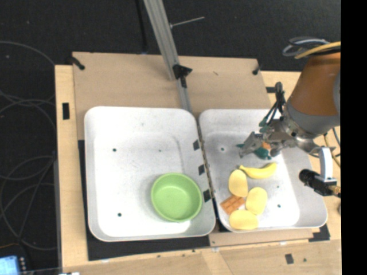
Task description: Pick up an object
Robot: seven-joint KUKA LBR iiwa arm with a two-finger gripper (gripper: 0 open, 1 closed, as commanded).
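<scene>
Open floor [137, 153] around green bowl [176, 196]

Two white bins [143, 119], one green bowl [176, 196], one banana [259, 171], three yellow pieces [238, 183], one orange piece [230, 203].

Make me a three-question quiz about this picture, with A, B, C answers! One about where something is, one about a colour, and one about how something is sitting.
1. Where is the green bowl?
A. in the left bin
B. in the right bin
C. on the bare bench

2. What colour is the banana?
A. red
B. yellow
C. blue

3. How does the bowl sit?
A. upside down
B. stacked on the banana
C. upright, with its opening up

Answers:
1. A: the bowl sits near the front right corner of the left bin.
2. B: the banana is yellow and lies in the right bin, just below the gripper.
3. C: you can look straight into its hollow inside.
</scene>
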